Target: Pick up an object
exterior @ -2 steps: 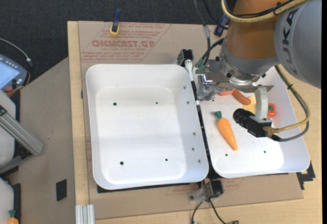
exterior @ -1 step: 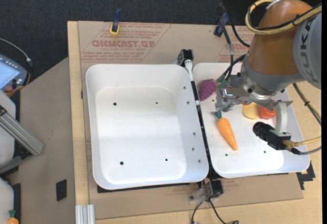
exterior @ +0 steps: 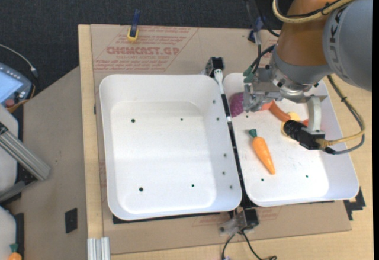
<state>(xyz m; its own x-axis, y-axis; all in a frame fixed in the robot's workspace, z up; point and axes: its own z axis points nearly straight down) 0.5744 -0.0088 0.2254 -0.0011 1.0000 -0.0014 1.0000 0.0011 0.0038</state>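
A small orange toy carrot with a dark green stub top (exterior: pixel 263 153) lies flat on the floor of the right-hand shallow white bin (exterior: pixel 331 185), near that bin's left wall. Its green end points up-left, its tapered tip down-right. A purple rounded object (exterior: pixel 236 104) sits at the bin's upper left, partly hidden. An orange elongated piece (exterior: pixel 279 112) lies further right, a yellow bit beside it, both partly covered.

— Any lettering you can read from your end?
— I make out "CHEMCAST GP" in red on the brown board (exterior: pixel 148 48) behind the bins, plus smaller red lines beneath, too fine for me to read.
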